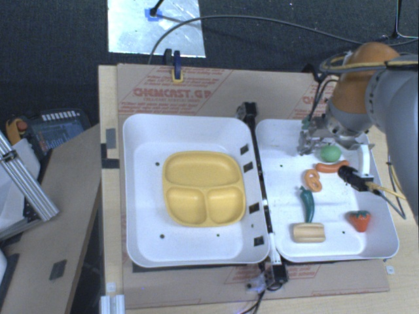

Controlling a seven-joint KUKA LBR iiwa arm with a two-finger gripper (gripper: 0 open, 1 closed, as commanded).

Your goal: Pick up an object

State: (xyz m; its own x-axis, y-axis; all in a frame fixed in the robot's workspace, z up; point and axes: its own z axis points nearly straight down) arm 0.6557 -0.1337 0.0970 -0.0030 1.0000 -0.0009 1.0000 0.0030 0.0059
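**Q:** What does the overhead camera view show?

**A:** Two white bins sit side by side. The left bin (141,195) holds a yellow divided plate (203,188). The right bin (386,244) holds toy food: a green ball (330,154), an orange sausage (332,167), an orange ring (313,180), a green chili pepper (307,205), a tan bread piece (308,232) and a red strawberry-like piece (359,220).

**Q:** Where is the gripper?

**A:** The gripper (309,142) hangs low at the right bin's far side. I cannot tell whether anything is pinched or how its tips stand.

**Q:** Which object is nearest?

**A:** The green ball lies just beside it, toward the view's right and slightly nearer the camera. Being round, it has no long axis to align with.
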